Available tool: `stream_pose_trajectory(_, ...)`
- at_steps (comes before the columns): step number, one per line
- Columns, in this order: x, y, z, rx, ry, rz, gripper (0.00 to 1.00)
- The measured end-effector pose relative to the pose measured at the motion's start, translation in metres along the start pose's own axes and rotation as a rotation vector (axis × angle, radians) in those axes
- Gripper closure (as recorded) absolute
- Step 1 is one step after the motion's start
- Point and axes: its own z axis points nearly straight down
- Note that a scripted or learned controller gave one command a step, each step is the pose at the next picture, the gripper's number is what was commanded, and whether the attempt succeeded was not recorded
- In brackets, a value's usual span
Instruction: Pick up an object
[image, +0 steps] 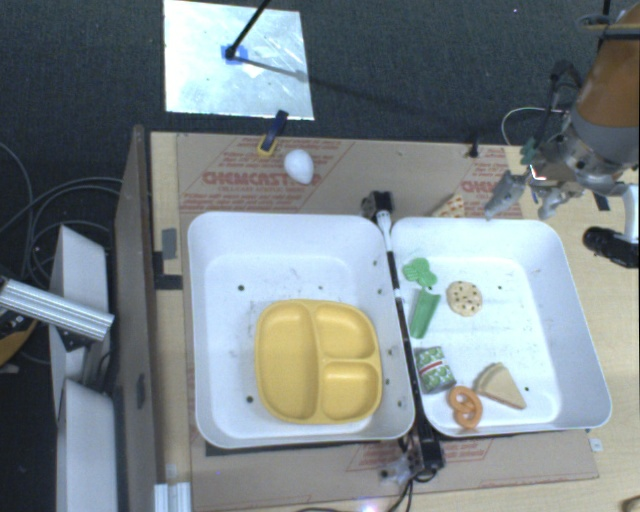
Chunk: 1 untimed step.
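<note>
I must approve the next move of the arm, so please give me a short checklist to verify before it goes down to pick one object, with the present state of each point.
1. Gripper free of any object: ok, nothing between its fingers.
2. Gripper above the right bin: not ok, it hangs over the bin's far rim.
3. Objects in reach: ok, cookie, pretzel, wedge, green packet and green vegetable lie in the right bin.
4. Target apart from neighbours: ok for the cookie; not ok for pretzel and wedge, which are close together.
5. Yellow tray out of the path: ok, it sits in the left bin.
</note>
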Motion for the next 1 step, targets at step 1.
stream_pose_trajectory(1,-0.0054,-0.05,0.1493,0.018,0.004,0.004,0.0)
